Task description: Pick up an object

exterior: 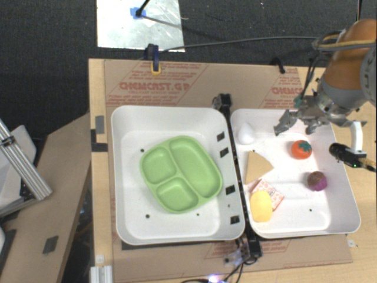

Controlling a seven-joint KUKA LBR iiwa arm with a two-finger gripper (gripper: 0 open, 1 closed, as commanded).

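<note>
My gripper (296, 124) hangs over the far part of the right bin (340, 217), its dark fingers spread and nothing between them. An orange tomato-like ball (301, 149) lies just below and to the right of the fingertips. A white rounded object (245, 134) rests at the bin's far left. A tan wedge (257, 165) lies near the bin's left wall. A purple ball (317, 180) sits at the right. A yellow lemon-like object (261, 206) rests at the front on a red and white packet (271, 192).
The left bin (126, 134) holds a green divided plate (179, 173). A black divider with clips (231, 158) runs between the bins. Cardboard (177, 78) lies under both. A cable (247, 40) stretches across the back towards the arm.
</note>
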